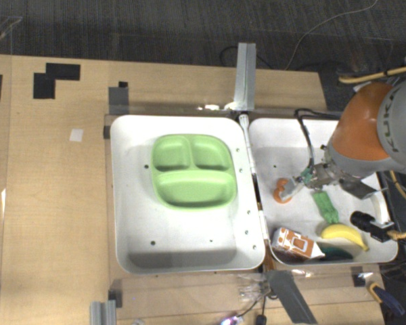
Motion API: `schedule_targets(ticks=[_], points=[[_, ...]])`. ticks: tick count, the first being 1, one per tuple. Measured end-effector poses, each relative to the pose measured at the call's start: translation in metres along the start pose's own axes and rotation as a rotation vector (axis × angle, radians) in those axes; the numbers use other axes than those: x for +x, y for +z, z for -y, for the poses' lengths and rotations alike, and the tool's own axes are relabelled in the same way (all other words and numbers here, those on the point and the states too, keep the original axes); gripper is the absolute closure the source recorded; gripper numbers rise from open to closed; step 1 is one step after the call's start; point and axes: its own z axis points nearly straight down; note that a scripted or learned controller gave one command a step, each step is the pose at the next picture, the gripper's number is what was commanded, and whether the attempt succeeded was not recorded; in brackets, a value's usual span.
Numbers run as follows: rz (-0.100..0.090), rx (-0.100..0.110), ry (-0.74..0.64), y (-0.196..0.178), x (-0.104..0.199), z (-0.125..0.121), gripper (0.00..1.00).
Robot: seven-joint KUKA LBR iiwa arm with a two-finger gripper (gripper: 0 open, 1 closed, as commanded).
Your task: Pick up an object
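**Orange toy under the fingers in the right bin**

Orange and small, a curved plastic toy (281,191) lies on the floor of the right-hand white bin (279,138), at about nine o'clock from the gripper (311,178) and just beside it. The grey arm with its orange band (360,124) leans in from three o'clock, wrist tipped down toward that toy, which looks like the intended pick. Whether the fingers are apart or together I cannot tell; they are too small and blurred.

A green ridged stick (327,207) lies at five o'clock from the gripper, a yellow banana (343,234) beyond it, and a brown-and-white printed carton (296,243) leans in the bin's near corner. A pale green three-compartment plate (192,169) sits alone in the left-hand white bin (132,202), well apart. Nothing looks lifted yet.
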Motion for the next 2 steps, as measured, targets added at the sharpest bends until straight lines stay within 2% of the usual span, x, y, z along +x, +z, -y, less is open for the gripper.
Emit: schedule_targets(ticks=[1, 2], points=[[-0.002, 0.000, 0.000, -0.008, 0.000, -0.002, 1.00], [0.001, -0.001, 0.021, -0.078, 0.033, -0.005, 1.00]])
